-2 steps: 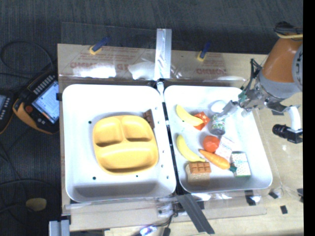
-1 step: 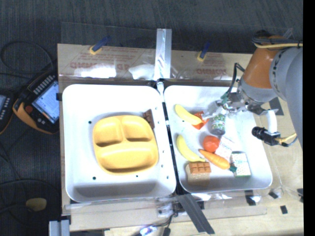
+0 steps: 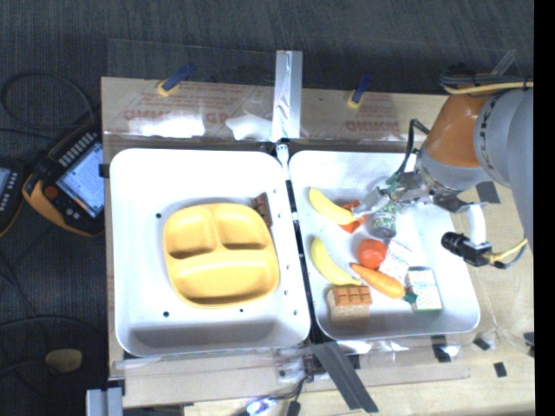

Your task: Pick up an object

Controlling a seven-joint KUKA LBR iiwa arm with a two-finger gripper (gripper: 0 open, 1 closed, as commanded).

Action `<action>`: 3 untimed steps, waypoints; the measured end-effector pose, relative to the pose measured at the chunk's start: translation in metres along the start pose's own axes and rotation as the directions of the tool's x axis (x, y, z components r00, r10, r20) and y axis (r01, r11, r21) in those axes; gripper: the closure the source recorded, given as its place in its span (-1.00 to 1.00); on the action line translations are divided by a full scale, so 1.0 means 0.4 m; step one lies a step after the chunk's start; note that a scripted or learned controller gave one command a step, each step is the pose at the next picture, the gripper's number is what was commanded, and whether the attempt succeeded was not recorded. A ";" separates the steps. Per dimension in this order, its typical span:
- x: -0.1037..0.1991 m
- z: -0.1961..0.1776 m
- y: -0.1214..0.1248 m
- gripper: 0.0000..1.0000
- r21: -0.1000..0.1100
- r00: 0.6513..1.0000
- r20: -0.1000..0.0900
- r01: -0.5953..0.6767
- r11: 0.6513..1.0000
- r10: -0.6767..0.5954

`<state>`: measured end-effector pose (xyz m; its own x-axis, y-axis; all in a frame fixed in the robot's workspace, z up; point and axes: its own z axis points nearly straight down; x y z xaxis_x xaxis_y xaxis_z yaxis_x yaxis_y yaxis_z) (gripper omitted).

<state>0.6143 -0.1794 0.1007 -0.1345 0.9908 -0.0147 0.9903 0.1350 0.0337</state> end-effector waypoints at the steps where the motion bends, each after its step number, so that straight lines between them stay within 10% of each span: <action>1: 0.146 0.003 0.059 -1.00 0.006 0.997 -0.003 0.076 0.997 -0.076; 2: 0.149 -0.026 0.064 1.00 0.003 0.997 -0.005 0.078 0.997 -0.078; 3: 0.146 -0.026 0.062 -1.00 0.004 0.997 -0.003 0.078 0.997 -0.078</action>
